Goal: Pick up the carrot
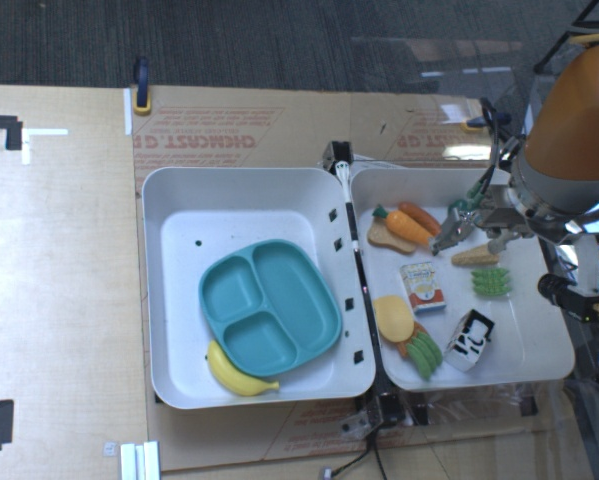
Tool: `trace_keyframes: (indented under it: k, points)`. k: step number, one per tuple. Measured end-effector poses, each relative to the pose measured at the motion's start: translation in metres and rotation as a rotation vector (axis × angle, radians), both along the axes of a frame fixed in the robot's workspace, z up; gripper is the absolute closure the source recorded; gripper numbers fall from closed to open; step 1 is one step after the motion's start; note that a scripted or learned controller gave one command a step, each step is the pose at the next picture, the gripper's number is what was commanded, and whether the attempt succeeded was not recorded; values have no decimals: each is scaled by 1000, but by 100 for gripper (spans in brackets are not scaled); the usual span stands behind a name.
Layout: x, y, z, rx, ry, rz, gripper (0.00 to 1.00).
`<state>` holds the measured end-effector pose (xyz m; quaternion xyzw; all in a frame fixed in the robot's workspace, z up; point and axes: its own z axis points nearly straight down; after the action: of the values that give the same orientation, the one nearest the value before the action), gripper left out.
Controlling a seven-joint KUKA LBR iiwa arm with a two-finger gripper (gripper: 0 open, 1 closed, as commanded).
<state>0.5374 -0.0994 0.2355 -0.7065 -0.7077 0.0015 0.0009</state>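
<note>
Open-fingered, the gripper [457, 230] hovers in the right bin [549, 363], its tips spread just right of the carrot [409, 228] and holding nothing. That carrot lies on a tan bread slice [383, 238] near the bin's back left, beside a sausage [420, 214].

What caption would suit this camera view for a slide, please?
Gripper beside the carrot in the right bin; a teal plate and banana lie in the left bin.
</note>
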Motion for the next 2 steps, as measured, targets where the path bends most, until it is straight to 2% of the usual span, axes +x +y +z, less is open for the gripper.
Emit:
trace_keyframes:
  k: [1,2]
  points:
    - [62,6,-81,-1,0,-107,0]
    - [98,-11,-142,-3,-7,-163,0]
